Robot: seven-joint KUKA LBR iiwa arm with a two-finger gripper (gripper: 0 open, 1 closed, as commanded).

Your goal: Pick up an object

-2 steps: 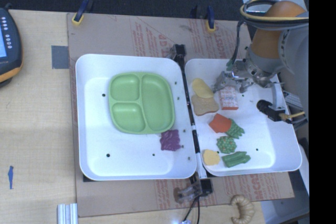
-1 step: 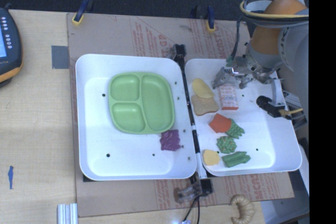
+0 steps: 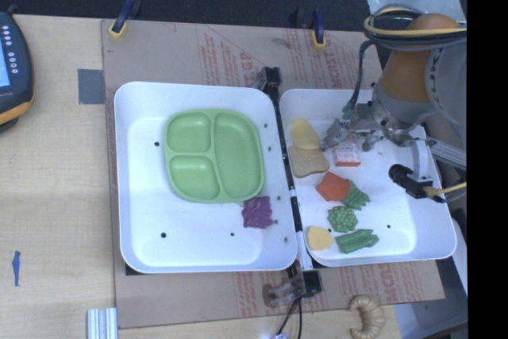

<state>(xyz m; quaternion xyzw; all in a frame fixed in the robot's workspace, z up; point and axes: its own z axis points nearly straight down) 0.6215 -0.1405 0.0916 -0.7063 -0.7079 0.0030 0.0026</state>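
The end effector [image 3: 348, 140] hung low over the right shallow white bin [image 3: 413, 238], its fingers too blurred to tell whether released or clenched, partly hiding a small red-and-white packet [image 3: 348, 157] beside the tan toy bread slice [image 3: 307, 162].

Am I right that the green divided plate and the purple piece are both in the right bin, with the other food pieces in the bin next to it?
Not quite. The green divided plate and the purple piece lie in the left bin, not the right one, as the camera view shows. The other food pieces are in the right bin next to it.
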